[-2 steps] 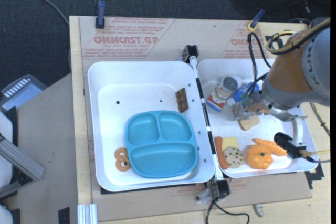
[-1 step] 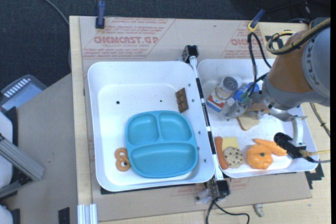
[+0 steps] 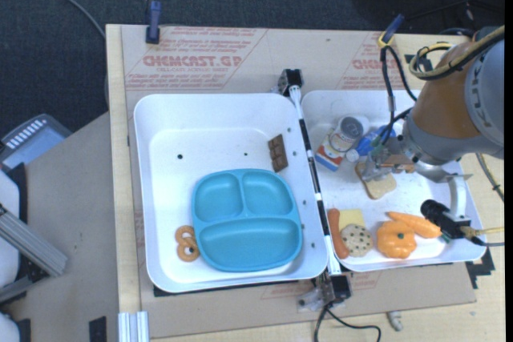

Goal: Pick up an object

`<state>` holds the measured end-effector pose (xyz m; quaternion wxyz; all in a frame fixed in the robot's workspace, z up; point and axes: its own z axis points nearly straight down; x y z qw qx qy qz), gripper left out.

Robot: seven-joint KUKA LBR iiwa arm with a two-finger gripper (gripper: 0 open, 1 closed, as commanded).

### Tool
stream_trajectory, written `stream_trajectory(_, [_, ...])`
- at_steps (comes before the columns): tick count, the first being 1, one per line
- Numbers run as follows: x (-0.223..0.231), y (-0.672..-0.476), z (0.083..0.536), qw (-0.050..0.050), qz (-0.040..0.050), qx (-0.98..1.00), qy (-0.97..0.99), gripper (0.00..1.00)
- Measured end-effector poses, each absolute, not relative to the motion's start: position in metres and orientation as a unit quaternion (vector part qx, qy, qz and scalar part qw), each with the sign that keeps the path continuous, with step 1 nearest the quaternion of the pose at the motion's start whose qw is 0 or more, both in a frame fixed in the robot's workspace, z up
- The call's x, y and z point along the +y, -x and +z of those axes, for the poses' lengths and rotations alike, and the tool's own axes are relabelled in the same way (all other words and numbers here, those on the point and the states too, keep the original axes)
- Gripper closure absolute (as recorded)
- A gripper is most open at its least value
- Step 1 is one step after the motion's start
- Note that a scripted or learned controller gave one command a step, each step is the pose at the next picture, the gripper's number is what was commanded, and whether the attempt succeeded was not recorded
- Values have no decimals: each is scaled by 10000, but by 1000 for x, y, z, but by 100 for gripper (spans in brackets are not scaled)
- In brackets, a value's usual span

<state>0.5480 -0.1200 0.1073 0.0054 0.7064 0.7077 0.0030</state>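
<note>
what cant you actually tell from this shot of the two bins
- Claw: too small and dark in the camera view to tell whether it is open or shut, or gripping anything.
- Bread slice: its upper part is covered by the claw, so contact is unclear.
- Small can: label too small to read.
- Sausage: partly hidden beside the bin wall.
- Arm: cut off by the right edge.
</note>
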Motion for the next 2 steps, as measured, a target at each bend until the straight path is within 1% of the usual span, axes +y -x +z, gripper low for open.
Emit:
stream_trajectory(1, [-89, -511, 185, 2, 1, 7073, -7069, 100])
stream_trajectory(2, [-111, -498, 165, -7, -6, 7068, -7074, 100])
